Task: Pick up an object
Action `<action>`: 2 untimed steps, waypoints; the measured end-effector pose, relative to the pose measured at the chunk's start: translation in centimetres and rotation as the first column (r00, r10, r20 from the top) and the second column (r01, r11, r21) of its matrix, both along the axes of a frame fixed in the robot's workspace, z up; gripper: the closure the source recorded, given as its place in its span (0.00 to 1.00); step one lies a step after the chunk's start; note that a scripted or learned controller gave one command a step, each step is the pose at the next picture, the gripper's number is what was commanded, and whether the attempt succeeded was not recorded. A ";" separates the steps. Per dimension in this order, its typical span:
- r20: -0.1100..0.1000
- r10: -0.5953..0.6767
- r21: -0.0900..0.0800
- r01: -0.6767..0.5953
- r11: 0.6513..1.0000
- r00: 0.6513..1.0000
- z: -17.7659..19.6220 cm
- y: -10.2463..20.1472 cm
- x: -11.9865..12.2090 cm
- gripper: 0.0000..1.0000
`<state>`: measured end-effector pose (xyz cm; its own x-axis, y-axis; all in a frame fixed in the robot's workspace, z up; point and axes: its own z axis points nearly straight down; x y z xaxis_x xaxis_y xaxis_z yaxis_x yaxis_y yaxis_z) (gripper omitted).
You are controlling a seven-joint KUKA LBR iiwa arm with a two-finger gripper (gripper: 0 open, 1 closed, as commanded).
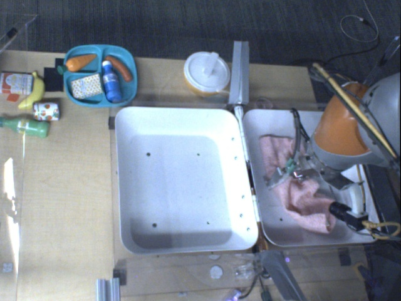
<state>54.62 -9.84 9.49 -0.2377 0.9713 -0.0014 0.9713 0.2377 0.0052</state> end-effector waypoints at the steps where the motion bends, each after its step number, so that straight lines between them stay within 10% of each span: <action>1: 0.016 0.019 -0.003 -0.019 1.000 1.000 -0.4 -0.5 -3.3 0.00; 2: 0.008 -0.227 0.002 0.227 0.974 0.974 -0.5 0.7 5.4 0.00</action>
<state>59.99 -9.13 9.00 -0.0105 0.9999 -0.0016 0.9998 0.0105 0.0138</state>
